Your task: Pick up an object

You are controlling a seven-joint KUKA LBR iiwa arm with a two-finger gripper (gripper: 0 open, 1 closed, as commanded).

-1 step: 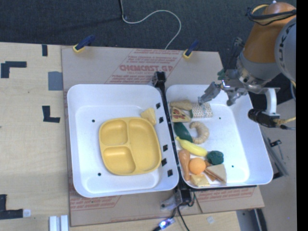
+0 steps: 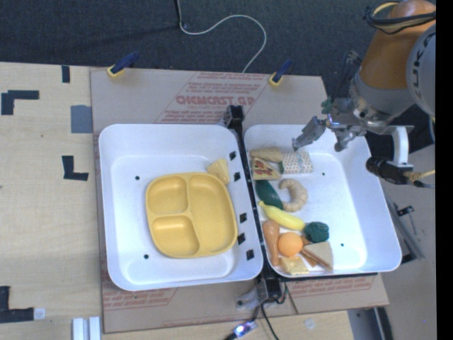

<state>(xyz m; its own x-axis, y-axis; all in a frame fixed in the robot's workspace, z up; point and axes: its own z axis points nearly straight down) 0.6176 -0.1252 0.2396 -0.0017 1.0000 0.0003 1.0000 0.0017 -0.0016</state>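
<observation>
My tool, fingers spread and empty, hovers at twelve o'clock over the right bin; nothing lifted yet.

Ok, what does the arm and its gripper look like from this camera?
The arm is grey with a rounded orange band above the wrist. The gripper is dull grey metal with two thin fingers. A black cable loops near the orange band.
</observation>
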